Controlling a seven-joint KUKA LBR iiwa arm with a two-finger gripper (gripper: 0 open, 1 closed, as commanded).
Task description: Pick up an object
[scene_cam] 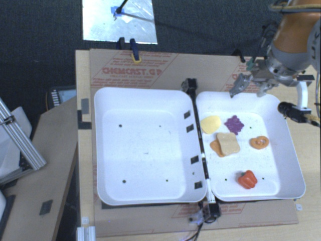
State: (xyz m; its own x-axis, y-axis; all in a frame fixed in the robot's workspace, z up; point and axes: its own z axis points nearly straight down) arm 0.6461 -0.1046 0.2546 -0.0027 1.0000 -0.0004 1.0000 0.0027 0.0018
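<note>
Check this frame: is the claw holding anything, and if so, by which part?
Nothing is held. The claw hangs open above the far edge of the right bin, with only air between its fingers; the toy foods lie on the bin floor.

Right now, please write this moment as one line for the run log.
gripper: open, above right bin's far rim, holds nothing | right bin: yellow piece, purple piece, toast, orange ring, red pepper | pick: not yet done

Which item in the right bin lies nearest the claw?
The purple piece, at the bin's far side below the claw; the yellow, tan, orange and red items lie farther off.
</note>
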